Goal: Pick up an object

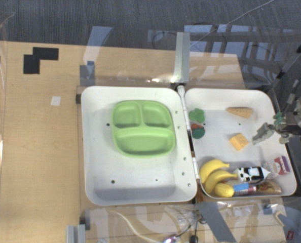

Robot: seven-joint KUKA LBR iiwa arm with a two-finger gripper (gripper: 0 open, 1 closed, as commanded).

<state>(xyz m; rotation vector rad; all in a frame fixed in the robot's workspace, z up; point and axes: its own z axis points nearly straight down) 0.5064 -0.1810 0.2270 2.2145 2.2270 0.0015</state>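
Note:
My gripper hangs over the right side of the right bin, entering from the right edge. Its fingers stand apart, open, with nothing between them. Just left of it lies a yellow cheese wedge. A tan bread piece lies further back. A green broccoli and a red-and-green strawberry sit by the bin's left wall. Along the front lie bananas, a black-and-white cow-patterned item, a colourful tube and a pink packet.
The left bin holds a green divided plate. A metal divider runs between the two bins. Clear plastic panels stand around the bench, and cables hang at the back right.

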